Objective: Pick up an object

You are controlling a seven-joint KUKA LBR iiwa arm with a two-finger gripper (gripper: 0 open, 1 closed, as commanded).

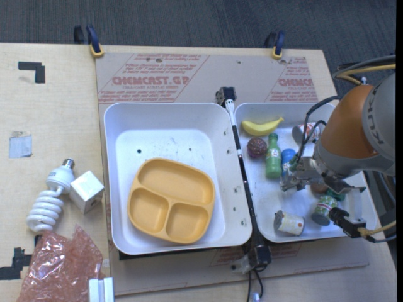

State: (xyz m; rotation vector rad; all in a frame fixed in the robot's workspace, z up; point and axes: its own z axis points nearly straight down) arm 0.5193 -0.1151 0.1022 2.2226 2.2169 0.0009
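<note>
The right bin (pixel 264 228) holds a yellow banana (pixel 261 126), a dark red ball (pixel 256 147), a green bottle (pixel 272 158), a blue object (pixel 288 156), a small white cup on its side (pixel 289 223) and a green-labelled can (pixel 323 208). My gripper (pixel 291 180) hangs low over the middle of this bin, just right of the green bottle and below the blue object. The orange wrist band (pixel 346 131) rises behind it. The gripper's tips are too small and dark to read.
The left bin (pixel 119 168) holds a yellow divided tray (pixel 170 200). Left of the bins on the bench lie a spiral light bulb (pixel 50 197), a white cube (pixel 87 190) and a crumpled pink bag (pixel 60 269). Cables (pixel 365 71) run at the right.
</note>
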